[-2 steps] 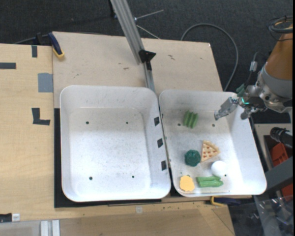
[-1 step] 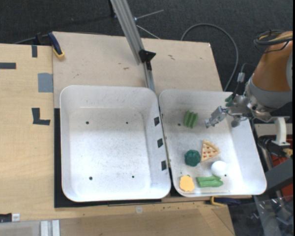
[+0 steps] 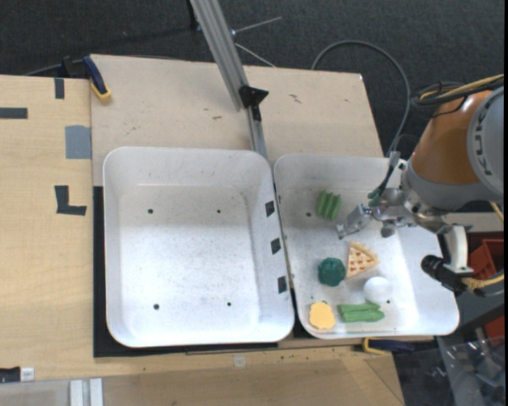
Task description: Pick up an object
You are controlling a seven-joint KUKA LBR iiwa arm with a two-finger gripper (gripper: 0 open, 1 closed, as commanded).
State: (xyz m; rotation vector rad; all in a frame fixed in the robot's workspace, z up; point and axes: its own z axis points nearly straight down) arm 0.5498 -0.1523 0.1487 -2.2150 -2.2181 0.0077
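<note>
The camera view looks down on 2 white bins on a wooden bench. The left bin (image 3: 186, 244) has only small dark specks on its floor. The right bin (image 3: 423, 252) holds 6 small objects: a green ribbed piece (image 3: 328, 204) near the top, a dark green round lump (image 3: 331, 271), a pizza slice toy (image 3: 361, 260), a white ball (image 3: 377, 290), a yellow piece (image 3: 322, 315) and a flat green bar (image 3: 360, 313) near the front rim. Any of these can be the thing to pick up.

The arm comes in from the right, and the gripper (image 3: 356, 222) hangs over the right bin, between the green ribbed piece and the pizza slice toy, just above the slice. I see nothing between its fingers. Whether the pincer is open or closed, I cannot tell, because the metal parts are small and blurred.

I think the risk is this: the gripper stands between 2 objects and not over 1 of them, so if it goes straight down it may close on the bare floor. The pizza slice toy lies flat and touches the round lump or almost touches it, so a finger may push them instead of gripping.

The height of the gripper over the floor is hard to judge from above. The wrist hides part of the bin's right side.
</note>
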